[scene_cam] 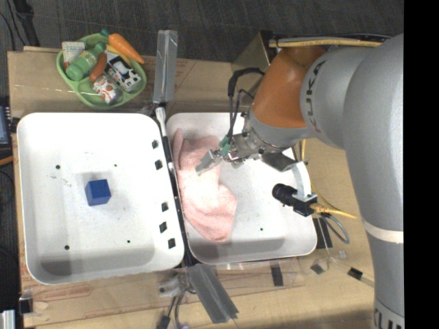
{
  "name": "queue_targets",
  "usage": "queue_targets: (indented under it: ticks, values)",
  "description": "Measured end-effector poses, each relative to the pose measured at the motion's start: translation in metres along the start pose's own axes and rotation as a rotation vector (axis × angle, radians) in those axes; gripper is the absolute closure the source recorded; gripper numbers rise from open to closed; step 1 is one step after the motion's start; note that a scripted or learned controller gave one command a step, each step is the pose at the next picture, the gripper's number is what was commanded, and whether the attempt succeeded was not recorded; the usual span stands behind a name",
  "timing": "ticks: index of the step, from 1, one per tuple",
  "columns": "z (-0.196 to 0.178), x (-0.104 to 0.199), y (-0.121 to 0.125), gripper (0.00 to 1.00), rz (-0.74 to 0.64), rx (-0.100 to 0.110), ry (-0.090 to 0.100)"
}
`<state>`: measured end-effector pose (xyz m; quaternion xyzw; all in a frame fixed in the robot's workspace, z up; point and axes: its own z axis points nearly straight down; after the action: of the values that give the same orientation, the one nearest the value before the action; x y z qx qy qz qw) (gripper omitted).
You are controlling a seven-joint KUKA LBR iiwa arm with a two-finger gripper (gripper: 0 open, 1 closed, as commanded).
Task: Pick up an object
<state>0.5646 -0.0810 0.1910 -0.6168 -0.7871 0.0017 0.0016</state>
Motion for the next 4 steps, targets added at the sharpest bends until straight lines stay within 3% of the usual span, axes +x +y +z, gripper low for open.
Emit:
queue_targets:
  ticks: [1,2,3,4]
  values:
    - [0.1,-0.032,-0.026,0.0,0.028,-0.002,0.0]
    - [0.09,-0.031,-0.026,1.0,0.023,0.001,0.001]
    - [0.09,-0.031,-0.026,0.0,0.023,0.001,0.001]
    - [0.081,-0.031,-0.025,1.0,0.018,0.003,0.002]
